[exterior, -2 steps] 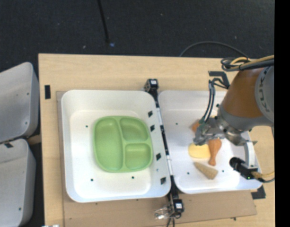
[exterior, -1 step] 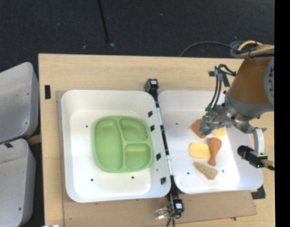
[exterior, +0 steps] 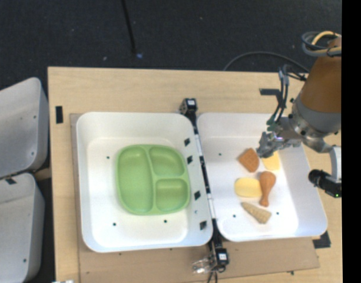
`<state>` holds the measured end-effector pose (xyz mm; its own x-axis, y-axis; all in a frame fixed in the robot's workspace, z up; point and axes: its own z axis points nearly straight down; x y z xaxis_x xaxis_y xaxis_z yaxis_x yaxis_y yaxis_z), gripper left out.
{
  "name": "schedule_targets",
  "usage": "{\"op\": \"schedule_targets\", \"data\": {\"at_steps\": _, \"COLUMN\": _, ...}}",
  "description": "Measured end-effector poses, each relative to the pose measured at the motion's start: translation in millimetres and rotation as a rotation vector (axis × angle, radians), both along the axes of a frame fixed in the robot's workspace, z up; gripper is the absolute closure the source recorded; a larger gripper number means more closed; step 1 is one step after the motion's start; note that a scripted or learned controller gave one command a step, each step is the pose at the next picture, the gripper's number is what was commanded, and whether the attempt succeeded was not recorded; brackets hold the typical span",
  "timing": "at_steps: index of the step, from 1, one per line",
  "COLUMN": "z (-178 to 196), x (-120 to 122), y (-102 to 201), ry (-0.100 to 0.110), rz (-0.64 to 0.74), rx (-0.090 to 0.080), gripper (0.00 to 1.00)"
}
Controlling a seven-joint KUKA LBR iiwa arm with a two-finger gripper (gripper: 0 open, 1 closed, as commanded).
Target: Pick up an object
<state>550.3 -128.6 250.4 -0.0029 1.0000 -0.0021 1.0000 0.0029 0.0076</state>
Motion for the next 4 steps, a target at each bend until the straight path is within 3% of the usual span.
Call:
{"op": "schedule_targets", "data": {"at_steps": 2, "z": -20.7, "x": 51.0, "y": 85.4, "ry": 0.005, "rz": 0.003, "rx": 0.002, "gripper": 1.00}}
{"op": "schedule_targets", "data": {"at_steps": 4, "z": -3.9, "x": 113.8, "y": 174.2, "ry": 0.003, "rz": 0.003, "rx": 0.003, "gripper": 1.00}}
